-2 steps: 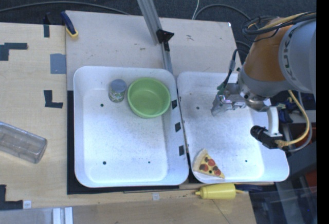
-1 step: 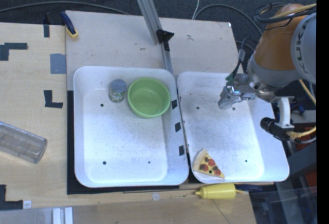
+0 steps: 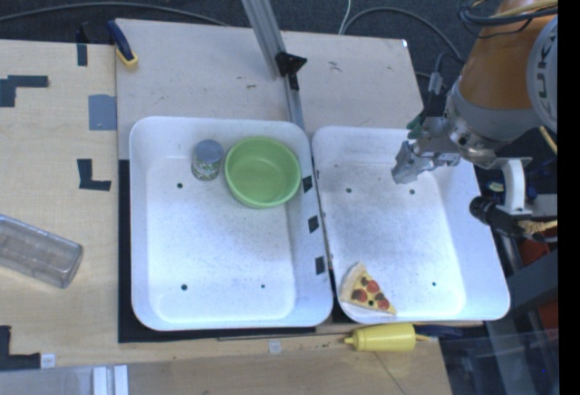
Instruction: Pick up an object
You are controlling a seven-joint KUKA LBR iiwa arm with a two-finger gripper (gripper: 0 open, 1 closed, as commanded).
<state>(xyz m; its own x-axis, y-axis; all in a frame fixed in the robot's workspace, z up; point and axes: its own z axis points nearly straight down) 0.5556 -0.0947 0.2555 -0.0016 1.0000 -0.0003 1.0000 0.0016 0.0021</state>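
The gripper [image 3: 405,165] hung over the upper part of the right bin [image 3: 471,293], and I cannot tell whether it was open or closed; nothing was visible in it. No single target was fixed by the task, but the nearest candidate was the pizza slice [image 3: 366,289], a toy lying flat at the lower left corner of that same bin, well apart from the gripper. It looked light and thin, probably of stiff plastic or rubber, so I judge it would not break but could slip; because it lay flat and close to the bin wall, the edges of its wide crust end seemed the best place to take hold.

In the left bin [image 3: 154,293], a green bowl [image 3: 263,171] stood at the upper middle, and a small grey can [image 3: 207,159] stood just beside it on its left. The can seemed rigid and easy to hold by its sides. A yellow bottle [image 3: 385,337] lay on the bench just below the right bin, and a clear plastic container [image 3: 36,250] lay far to the left.
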